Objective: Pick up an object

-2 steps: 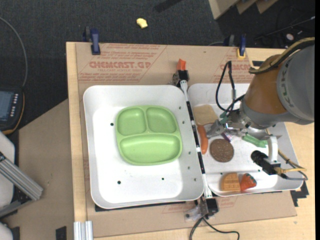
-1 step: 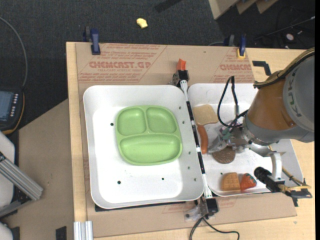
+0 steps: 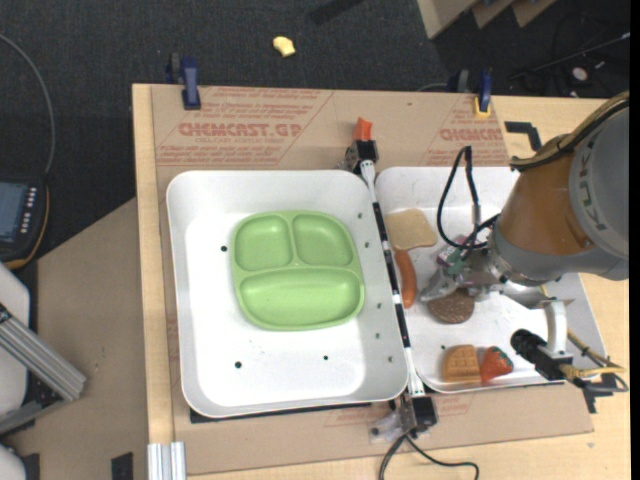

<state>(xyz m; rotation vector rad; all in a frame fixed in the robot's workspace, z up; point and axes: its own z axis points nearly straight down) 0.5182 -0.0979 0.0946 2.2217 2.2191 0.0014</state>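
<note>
**Figure.** Counter (image 3: 250,128) with 2 shallow white bins, seen from above. The left bin (image 3: 195,298) holds 1 green divided plate (image 3: 297,270), which lies flat near its centre, well away from the arm. The right bin (image 3: 440,340) carries 5 loose toy foods:

- a tan bread slice (image 3: 410,228)
- a red sausage (image 3: 406,278) along the dividing wall
- a round brown patty (image 3: 452,310)
- a tan biscuit (image 3: 461,363)
- a red strawberry (image 3: 497,365)

The gripper (image 3: 452,280) hangs directly over the patty, the likely target, probably because a flat piece suits an approach from above. Wrist and cables obscure the gripper, so it cannot be told whether it is spread or closed, or whether it touches the patty. The arm also hides the right part of this bin.
</note>
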